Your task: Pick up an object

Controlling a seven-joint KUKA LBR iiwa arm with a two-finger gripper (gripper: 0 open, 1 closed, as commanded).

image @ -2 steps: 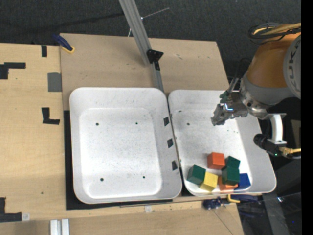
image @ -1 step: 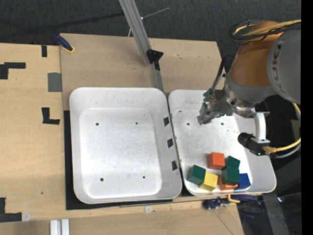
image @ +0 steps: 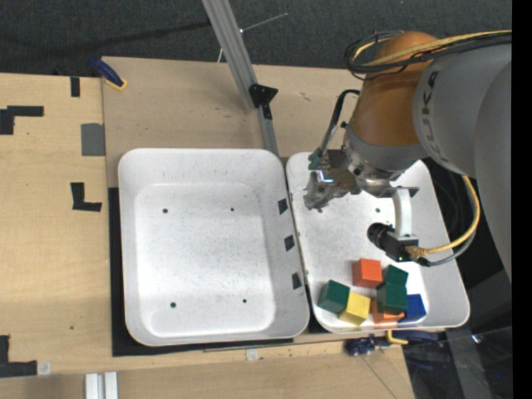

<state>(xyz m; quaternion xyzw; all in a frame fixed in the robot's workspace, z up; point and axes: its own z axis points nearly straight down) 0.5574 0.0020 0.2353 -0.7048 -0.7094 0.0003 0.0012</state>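
Several small blocks lie bunched at the near end of the right bin (image: 332, 248): an orange block (image: 366, 272), a green block (image: 335, 296), a yellow block (image: 357, 307), a dark green block (image: 394, 287) and a blue block (image: 415, 307). My gripper (image: 319, 191) hangs over the far left part of that bin, well away from the blocks. Nothing shows between its fingers.
The left bin (image: 204, 243) sits beside the right one, their rims touching. A slanted metal pole (image: 241, 56) with a black clamp stands behind the bins. Black tape marks lie on the wooden bench at left. A black cylinder on the arm (image: 384, 237) hangs over the right bin.
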